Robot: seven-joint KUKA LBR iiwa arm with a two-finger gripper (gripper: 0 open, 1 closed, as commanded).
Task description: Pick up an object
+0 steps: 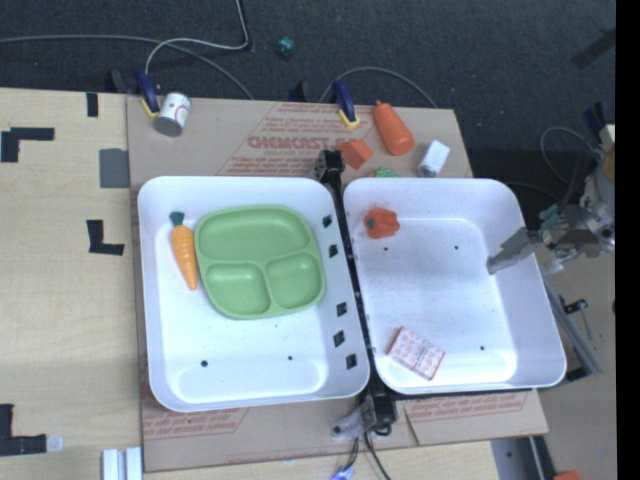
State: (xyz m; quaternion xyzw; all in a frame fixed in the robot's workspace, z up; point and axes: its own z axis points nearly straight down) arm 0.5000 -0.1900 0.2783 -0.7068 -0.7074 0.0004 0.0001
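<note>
Camera view — two bins [150,268]: one carrot [183,253], one plate [262,260]; gripper [505,256] state unclear.

1 fixed overhead camera (slanted) views 2 bins [160,268].

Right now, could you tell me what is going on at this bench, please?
A robot arm is set to pick up an object from two white bins. Its gripper sits at the right edge of the right bin, with nothing held that I can see. That bin holds a small red toy near its top left corner and a pink patterned packet near the front. The left bin holds a green divided plate with a toy carrot beside it.
</note>
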